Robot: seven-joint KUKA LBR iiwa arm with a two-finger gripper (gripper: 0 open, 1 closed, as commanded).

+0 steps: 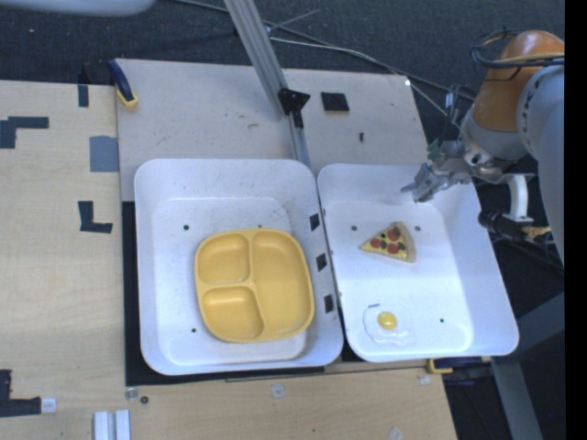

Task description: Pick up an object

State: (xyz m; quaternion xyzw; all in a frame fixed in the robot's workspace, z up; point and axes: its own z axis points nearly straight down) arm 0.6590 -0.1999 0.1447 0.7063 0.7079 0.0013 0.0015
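Pizza slice [390,243] and fried egg [386,324] lie apart in the right bin [477,282]; gripper [424,189] hangs over that bin's far edge.

I read no brand, label or writing anywhere from my feed. I count two white bins, one yellow plate [254,283] with three compartments in the left bin [165,246], one pizza slice near the middle of the right bin, one egg near its front edge. From here the gripper sits beyond the slice, apart from it, with nothing visible between its tips; I cannot tell whether it is spread or pressed together. Several dark tape patches mark the surface [46,246].
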